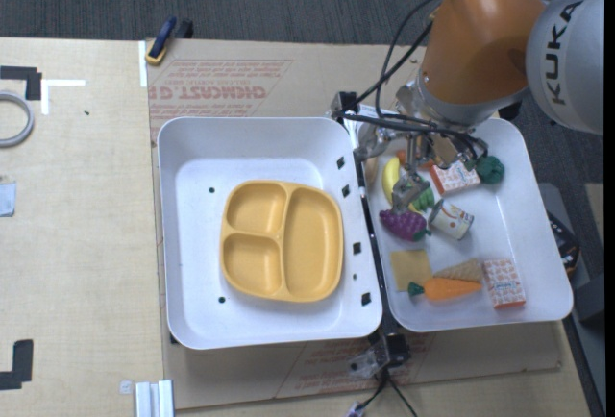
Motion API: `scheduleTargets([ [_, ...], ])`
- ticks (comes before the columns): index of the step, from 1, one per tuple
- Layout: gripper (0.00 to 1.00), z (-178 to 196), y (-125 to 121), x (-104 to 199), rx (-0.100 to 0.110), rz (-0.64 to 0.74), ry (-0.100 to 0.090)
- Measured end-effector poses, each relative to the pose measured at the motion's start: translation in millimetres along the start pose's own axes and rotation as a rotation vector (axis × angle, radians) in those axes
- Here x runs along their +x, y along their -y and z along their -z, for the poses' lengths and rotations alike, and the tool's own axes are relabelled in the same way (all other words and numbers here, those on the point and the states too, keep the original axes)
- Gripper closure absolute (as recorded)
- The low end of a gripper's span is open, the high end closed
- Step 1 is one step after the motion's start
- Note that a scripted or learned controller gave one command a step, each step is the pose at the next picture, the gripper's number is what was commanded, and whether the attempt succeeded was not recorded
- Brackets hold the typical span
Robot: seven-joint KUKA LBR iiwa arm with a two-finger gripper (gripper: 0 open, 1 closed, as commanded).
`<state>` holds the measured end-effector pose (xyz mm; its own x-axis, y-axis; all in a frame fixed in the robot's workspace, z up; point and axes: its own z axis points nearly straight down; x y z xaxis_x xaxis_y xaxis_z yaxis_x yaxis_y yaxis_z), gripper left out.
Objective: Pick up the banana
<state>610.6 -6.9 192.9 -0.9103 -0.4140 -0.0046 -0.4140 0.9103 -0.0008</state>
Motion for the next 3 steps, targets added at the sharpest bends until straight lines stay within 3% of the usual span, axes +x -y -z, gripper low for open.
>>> scheduleTargets([
  [1,0.00,0.0,-1.7,-28.3,0.000,0.301,0.001],
  [2,0.00,0.1,2.9,-29.6,0.000,0.387,0.001],
  [3,0.00,-0.1,15.0,-19.0,-0.001,0.559,0.000],
])
